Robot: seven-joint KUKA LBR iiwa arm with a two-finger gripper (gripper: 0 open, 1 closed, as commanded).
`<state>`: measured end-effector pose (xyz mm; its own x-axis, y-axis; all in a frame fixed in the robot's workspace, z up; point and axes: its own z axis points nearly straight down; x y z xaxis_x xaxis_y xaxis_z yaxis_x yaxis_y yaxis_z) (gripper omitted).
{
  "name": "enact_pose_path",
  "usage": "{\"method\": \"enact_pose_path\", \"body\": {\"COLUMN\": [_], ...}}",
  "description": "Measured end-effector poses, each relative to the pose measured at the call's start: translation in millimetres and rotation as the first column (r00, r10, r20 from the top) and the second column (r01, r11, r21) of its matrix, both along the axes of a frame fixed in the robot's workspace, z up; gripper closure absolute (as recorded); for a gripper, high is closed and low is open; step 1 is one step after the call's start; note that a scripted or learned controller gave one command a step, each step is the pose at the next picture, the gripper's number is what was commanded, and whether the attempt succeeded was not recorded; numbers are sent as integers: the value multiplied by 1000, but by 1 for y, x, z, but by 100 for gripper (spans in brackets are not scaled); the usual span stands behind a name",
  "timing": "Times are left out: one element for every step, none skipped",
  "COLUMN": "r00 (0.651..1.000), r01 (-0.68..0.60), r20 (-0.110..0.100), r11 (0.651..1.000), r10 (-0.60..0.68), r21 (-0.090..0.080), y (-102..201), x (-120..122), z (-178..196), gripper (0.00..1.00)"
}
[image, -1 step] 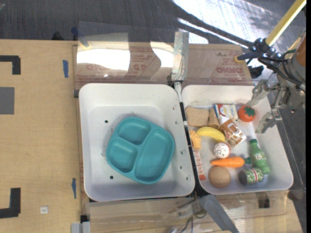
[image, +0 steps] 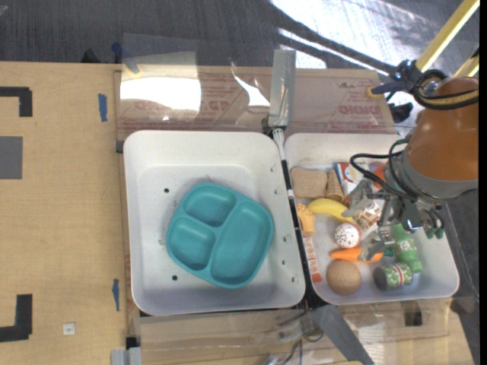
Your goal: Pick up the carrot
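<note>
The carrot [image: 347, 255] is a small orange piece lying in the right bin [image: 449, 284], between a white ball [image: 347, 236] and a round brown item [image: 344, 277]. My gripper [image: 377, 240] hangs low over the right bin, just right of the carrot and close above its right end. The wrist and cables hide part of what lies under it. The orange band of the arm [image: 449, 135] rises at the right.
The right bin also holds a banana [image: 329, 207], a bread slice [image: 308, 181], a green can [image: 396, 274], green produce [image: 404, 247] and a packet [image: 347, 176], all crowded together. The left bin [image: 144, 166] holds a teal divided plate [image: 221, 235].
</note>
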<state>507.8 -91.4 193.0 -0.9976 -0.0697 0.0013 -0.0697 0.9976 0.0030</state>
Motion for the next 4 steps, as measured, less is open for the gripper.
{"method": "enact_pose_path", "body": {"r00": [987,988,1000,999], "r01": [158,157,-31,-33], "r20": [17,13,3,11], "r11": [987,988,1000,999], "r10": [-158,-156,31,33], "r21": [-1,-2,-2,-3], "y": [-1,0,-13,-12], "x": [1,0,-27,-24], "z": [-93,-87,-93,-82], "gripper": [0,100,100,100]}}
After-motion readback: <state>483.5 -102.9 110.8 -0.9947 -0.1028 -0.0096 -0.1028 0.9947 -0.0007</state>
